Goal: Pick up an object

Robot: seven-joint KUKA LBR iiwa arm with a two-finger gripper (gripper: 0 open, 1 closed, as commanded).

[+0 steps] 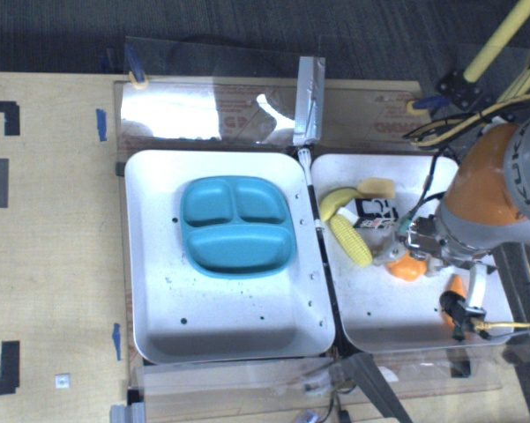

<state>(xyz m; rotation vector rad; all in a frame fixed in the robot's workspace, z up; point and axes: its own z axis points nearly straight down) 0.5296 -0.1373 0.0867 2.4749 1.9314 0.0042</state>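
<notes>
The right bin [379,324] holds a yellow banana [333,202], a corn cob [350,241], a tan block [376,186], a small black-and-white item [376,211] and a round orange piece [406,270]. My gripper [412,243] hangs low over the middle of this bin, just above the orange piece and right of the corn cob. The wrist body covers its tips. Nothing can be seen held. A second small orange object [456,285] peeks out from under the arm at the right.
The left bin [150,307] bears a blue divided plate [238,225]. A metal post [309,100] stands behind the divider between the bins. Yellow and black cables [463,117] trail at the back right, by the arm's orange band [485,183].
</notes>
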